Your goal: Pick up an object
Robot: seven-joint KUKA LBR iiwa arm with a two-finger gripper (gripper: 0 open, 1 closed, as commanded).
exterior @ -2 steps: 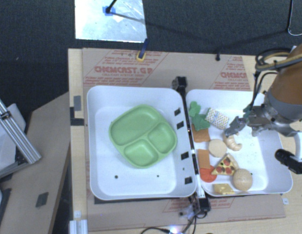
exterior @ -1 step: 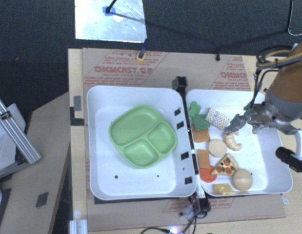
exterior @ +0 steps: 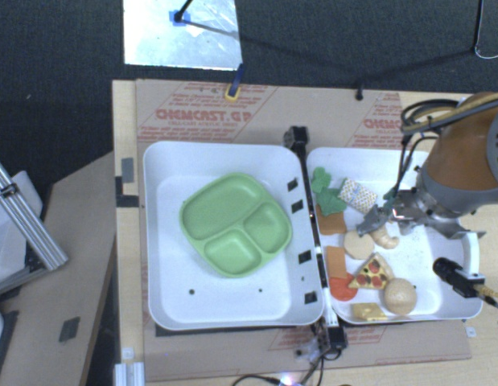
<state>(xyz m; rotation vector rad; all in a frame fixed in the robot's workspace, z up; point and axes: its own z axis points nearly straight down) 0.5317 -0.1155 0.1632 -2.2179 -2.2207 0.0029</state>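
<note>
Brown cardboard is covering my bench (exterior: 257, 107), with dark carpet lying beyond it. I'm seeing the gripper (exterior: 380, 220) hanging low over the right bin (exterior: 393, 158); whether it is gripping anything, I cannot tell. Directly beneath it a pale curved piece (exterior: 385, 237) is lying, its long axis running roughly left to right. Outward, a pizza slice (exterior: 372, 274) is pointing up-right beside a round bun (exterior: 399, 295); a green piece (exterior: 326, 191) is crowding the divider. Toys are packing the bin's left half, leaving room along its right wall. The left bin (exterior: 164, 240) is holding a green compartment plate (exterior: 234, 223).
</note>
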